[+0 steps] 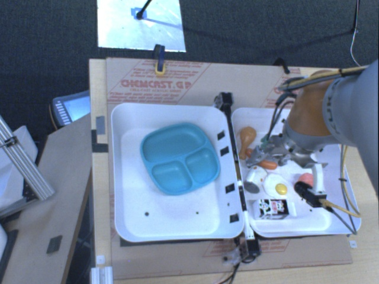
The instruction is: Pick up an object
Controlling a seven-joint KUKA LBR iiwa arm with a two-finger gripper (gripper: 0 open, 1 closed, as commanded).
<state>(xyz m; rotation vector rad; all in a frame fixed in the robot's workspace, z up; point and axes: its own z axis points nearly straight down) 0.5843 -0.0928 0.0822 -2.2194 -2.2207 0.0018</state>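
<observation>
Beneath the arm (331, 114), claw (266, 154) fingers unclear.

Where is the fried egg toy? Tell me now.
The fried egg toy lies in the right bin, near its middle, just above the black-and-white carton and left of the red piece.

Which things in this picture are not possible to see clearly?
- Pincer, camera view: its own metal parts and the toys under it blur the tips; open or shut is unclear.
- Right bin: the arm covers its far corner.
- Black-and-white carton: print too small to read.
</observation>
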